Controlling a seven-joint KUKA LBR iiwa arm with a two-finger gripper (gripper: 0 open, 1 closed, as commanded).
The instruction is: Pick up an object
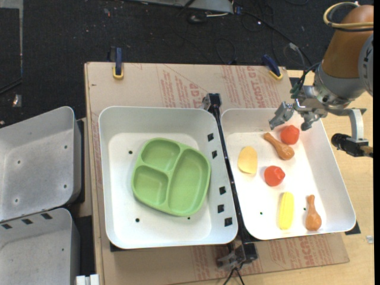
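Note:
The right bin (pixel 335 177) holds several toy foods: a red tomato (pixel 290 135) at the back, a tan drumstick (pixel 279 146) beside it, a pale yellow slice (pixel 248 160), a second red tomato (pixel 274 175), a yellow corn cob (pixel 285 210) and an orange drumstick (pixel 312 214). My gripper (pixel 293 119) hangs over the back of this bin, just above the far tomato, open, with its fingers (pixel 279 117) spread on either side of it. Nothing sits between them.
A green divided plate (pixel 172 176) lies in the left bin (pixel 113 159). Two white lids (pixel 35 159) lie off the bench at the left. Clamps (pixel 118 63) hold the cardboard's far edge. A black bracket (pixel 350 142) sticks in at the right.

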